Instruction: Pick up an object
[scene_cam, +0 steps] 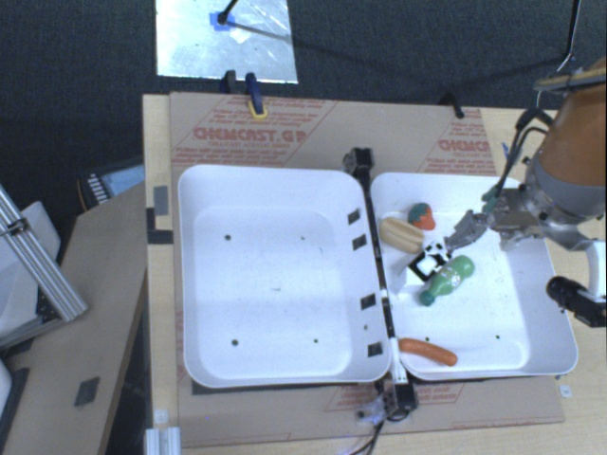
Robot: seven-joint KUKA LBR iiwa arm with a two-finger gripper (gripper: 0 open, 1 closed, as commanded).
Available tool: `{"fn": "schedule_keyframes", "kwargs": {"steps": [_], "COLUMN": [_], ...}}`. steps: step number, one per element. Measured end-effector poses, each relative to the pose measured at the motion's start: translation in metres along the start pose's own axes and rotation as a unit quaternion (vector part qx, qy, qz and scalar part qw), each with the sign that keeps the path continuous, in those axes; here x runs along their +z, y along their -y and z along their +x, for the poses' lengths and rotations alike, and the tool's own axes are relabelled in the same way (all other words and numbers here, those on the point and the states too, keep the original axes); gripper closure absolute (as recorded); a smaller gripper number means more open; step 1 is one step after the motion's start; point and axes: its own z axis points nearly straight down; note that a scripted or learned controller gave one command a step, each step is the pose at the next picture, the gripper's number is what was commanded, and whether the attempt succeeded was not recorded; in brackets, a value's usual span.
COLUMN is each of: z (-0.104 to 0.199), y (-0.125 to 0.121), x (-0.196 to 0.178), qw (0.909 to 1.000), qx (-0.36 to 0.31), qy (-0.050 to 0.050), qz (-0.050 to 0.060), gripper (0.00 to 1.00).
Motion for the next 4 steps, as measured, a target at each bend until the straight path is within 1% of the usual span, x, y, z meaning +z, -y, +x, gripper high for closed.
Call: {"fn": "schedule_keyframes", "kwargs": {"steps": [1, 2, 3, 4], "z": [-0.010, -0.039, -0.077, -0.072], "y": [-0.029, -0.061, -0.136, -0.142], "x": [0.155, 0.156, 0.170, 0.170], "qw": [0.9999, 1.0000, 0.9999, 0.9998], "qx": [0.001, 0.000, -0.005, -0.006], "qy": [0.004, 0.000, -0.008, -0.002], "qz": [-0.016, -0.008, 0.010, 0.019], "gripper": [0.00, 0.00, 0.00, 0.00]}}
